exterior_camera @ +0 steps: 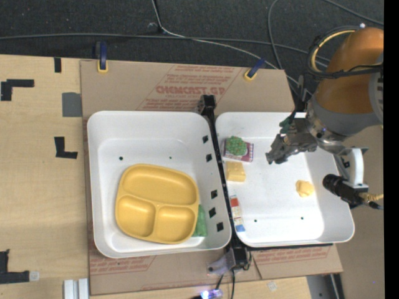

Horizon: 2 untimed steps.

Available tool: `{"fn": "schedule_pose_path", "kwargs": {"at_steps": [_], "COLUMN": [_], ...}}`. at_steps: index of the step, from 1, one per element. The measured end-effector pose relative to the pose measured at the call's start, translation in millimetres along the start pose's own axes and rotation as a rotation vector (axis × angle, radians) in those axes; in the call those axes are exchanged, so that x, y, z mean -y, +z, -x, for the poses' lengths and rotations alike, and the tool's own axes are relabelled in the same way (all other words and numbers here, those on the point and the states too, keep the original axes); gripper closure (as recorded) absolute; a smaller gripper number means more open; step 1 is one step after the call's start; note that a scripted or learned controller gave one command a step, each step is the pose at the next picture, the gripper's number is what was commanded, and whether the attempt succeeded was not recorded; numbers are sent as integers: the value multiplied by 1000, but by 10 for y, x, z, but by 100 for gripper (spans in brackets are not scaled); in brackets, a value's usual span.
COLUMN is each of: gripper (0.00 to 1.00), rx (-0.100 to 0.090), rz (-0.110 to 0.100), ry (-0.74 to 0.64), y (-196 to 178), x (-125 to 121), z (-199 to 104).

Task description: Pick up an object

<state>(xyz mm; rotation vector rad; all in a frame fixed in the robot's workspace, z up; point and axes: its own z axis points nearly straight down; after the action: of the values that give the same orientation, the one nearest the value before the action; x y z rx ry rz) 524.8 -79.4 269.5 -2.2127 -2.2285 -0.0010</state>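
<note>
The left bin (100, 167) holds a yellow tray (157, 203), with a green item (201, 222) touching it at 3 o'clock. In the right bin (336, 229), a marker (236, 213) lies at 7 o'clock, a yellow lump (305, 189) at 3, a yellow block (235, 172) and broccoli (235, 146) at 10. The gripper (278, 155) hangs over that bin's far middle; whether it is spread or closed, I cannot tell.

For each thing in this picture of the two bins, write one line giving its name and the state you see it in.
Yellow tray: lying flat in the left bin, compartments facing up.
Green packet: lying in the right bin by the divider.
Yellow block: lying flat, just below the packet.
Small yellow piece: lying loose, apart from the rest.
Gripper: above the right bin, holding nothing visible.
</note>
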Motion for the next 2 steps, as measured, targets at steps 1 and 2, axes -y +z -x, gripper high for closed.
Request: {"fn": "schedule_pose_path", "kwargs": {"at_steps": [1, 2], "gripper": [100, 100], "rx": [1, 1], "rz": [-1, -3], "ry": [1, 2], "y": [35, 195], "x": [-82, -132], "z": [-481, -955]}}
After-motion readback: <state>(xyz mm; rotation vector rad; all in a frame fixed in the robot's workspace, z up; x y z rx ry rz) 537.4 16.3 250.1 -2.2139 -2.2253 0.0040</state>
